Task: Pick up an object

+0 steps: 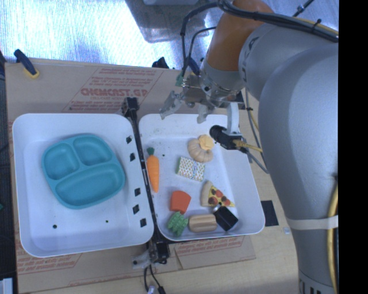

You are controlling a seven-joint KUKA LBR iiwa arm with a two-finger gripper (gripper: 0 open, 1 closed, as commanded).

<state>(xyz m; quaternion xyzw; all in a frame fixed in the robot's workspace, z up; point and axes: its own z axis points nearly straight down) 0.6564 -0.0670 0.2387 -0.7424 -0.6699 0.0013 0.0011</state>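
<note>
My jaws (187,103) hang spread and empty at the right white bin's (248,189) top edge, so descending here risks clipping that rim, missing the cream pumpkin-shaped toy (201,149).

A blue divided plate (83,170) lies in the left white bin (29,229). Both bins sit on brown cardboard (98,86) spread over the table (276,252), and a blue-and-yellow clamp (26,63) lies at its far left corner.

Chunky grey KUKA arm (299,115), orange collar

Orange band (230,34) sits just above the metal gripper (187,106); black cables (253,14) loop past it.
</note>
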